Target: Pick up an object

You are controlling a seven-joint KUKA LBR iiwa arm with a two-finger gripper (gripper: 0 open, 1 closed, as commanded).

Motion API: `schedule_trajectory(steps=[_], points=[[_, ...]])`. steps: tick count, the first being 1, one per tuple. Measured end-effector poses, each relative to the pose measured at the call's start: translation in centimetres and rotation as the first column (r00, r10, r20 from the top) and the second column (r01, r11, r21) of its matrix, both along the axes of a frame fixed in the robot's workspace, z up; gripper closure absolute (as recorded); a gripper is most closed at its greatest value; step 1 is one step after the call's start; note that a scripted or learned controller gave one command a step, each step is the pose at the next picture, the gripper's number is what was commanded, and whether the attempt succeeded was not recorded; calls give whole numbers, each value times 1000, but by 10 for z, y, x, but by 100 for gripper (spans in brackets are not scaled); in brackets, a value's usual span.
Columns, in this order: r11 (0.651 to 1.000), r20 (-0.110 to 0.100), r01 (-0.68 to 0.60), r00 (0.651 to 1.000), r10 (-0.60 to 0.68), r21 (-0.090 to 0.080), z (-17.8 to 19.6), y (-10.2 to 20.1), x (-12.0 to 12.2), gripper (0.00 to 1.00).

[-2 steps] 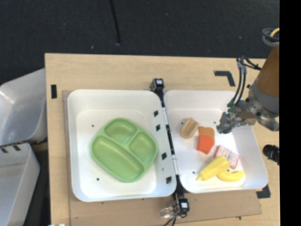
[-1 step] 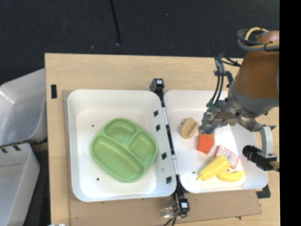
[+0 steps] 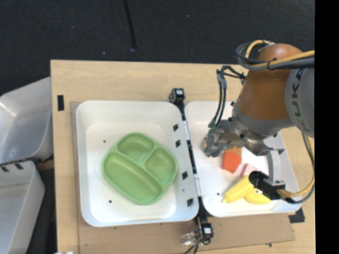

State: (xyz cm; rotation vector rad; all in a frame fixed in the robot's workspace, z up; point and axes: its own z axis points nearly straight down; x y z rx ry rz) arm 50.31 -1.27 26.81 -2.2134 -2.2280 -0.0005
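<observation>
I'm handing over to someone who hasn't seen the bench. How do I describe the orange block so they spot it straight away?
Look at the right bin of the two white bins, the one the arm reaches into. The orange block lies near the bin's middle, just below the gripper. It is the only orange, boxy piece there; the yellow object below it is longer and rounded.

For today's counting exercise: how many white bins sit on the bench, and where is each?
2. The left bin holds a green divided plate; the right bin, beside it, lies under the arm.

a wooden bench (image 3: 63, 83) bears two white bins (image 3: 85, 205) side by side.
</observation>
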Motion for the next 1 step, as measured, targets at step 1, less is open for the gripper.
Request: schedule_trajectory(steps=[1], points=[[1000, 1, 0, 1000, 0, -1, -5, 46, 6, 100]])
